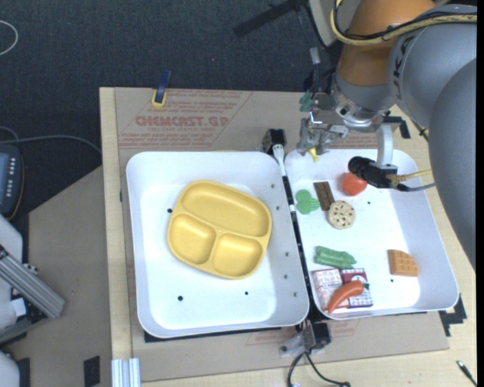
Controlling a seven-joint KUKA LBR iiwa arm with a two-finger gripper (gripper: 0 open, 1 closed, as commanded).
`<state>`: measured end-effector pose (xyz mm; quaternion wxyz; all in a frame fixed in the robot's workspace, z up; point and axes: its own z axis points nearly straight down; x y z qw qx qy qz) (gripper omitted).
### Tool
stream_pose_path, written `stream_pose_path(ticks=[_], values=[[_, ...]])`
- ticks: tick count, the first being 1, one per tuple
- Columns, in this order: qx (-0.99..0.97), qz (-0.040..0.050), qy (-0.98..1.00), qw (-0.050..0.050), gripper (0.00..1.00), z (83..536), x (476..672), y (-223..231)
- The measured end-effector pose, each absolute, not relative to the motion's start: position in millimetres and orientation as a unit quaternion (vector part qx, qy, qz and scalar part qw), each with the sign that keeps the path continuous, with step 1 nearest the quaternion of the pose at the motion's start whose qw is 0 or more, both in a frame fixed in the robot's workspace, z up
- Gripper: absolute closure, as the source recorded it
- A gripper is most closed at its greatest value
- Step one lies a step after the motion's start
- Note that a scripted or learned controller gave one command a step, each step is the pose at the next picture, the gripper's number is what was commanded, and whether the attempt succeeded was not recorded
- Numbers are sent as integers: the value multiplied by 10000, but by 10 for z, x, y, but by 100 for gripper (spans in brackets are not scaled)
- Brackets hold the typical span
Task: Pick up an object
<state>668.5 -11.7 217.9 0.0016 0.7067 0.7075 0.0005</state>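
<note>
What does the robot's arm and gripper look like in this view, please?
The arm is built of rounded, smooth grey segments with a glossy orange band above the wrist. Below it sits a compact metallic gripper with small teal and yellow fittings. Dark cables run alongside the wrist.

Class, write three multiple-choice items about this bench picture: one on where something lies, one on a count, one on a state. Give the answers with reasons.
1. Where does the yellow tray lie?
A. in the left bin
B. in the right bin
C. on the cardboard outside the bins

2. How many compartments does the yellow tray have?
A. two
B. three
C. five

3. How does the claw stand relative to the cookie?
A. gripping it
B. pressing down on it
C. apart from it, near the right bin's far edge

Answers:
1 A, since the tray rests inside the left bin.
2 B, one long section and two smaller ones show.
3 C, the cookie lies alone on the floor of the right bin, with the claw further back.
</note>
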Motion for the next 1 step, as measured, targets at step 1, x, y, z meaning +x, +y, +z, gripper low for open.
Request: stream_pose_path(ticks=[1], values=[[7068, 12, 7074, 16, 100, 2362, 6614, -76]])
